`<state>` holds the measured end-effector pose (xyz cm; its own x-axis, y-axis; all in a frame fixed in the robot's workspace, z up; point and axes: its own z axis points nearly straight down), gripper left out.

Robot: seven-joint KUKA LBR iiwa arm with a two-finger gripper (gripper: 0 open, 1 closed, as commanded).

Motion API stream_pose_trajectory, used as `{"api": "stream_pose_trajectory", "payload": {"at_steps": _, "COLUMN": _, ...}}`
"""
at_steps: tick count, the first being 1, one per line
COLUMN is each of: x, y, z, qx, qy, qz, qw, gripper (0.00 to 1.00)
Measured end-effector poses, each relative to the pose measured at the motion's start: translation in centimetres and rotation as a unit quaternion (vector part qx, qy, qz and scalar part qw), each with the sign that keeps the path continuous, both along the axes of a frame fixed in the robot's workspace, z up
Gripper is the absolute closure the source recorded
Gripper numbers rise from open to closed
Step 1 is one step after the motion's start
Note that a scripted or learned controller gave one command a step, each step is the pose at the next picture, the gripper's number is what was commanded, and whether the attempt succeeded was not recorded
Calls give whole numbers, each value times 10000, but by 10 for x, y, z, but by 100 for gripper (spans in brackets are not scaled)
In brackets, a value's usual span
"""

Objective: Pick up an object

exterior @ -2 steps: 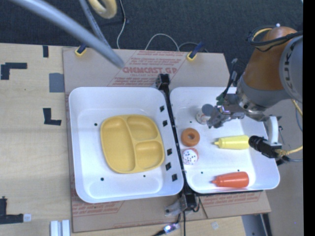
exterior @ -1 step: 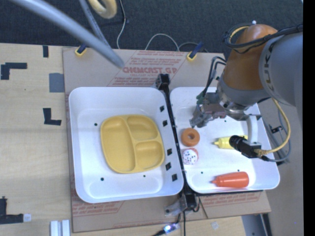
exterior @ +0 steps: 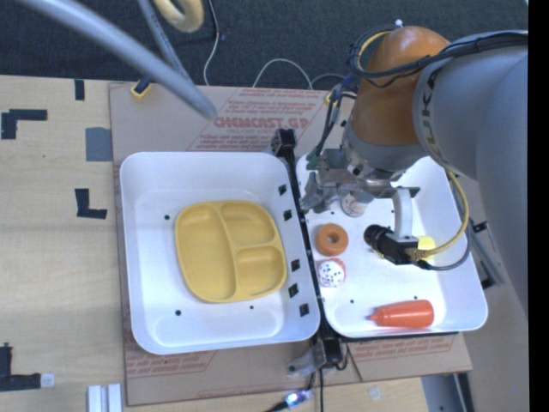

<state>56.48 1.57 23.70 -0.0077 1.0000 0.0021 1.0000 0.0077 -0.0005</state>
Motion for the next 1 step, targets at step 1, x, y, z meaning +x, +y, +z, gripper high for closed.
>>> {"api": "stream_pose_trajectory", "payload": {"at_steps": 1, "x": 7, "y": 52, "z": -15, "qx": -11, "qy": 11, "qz": -8, "qw": 10000, "gripper": 100}}
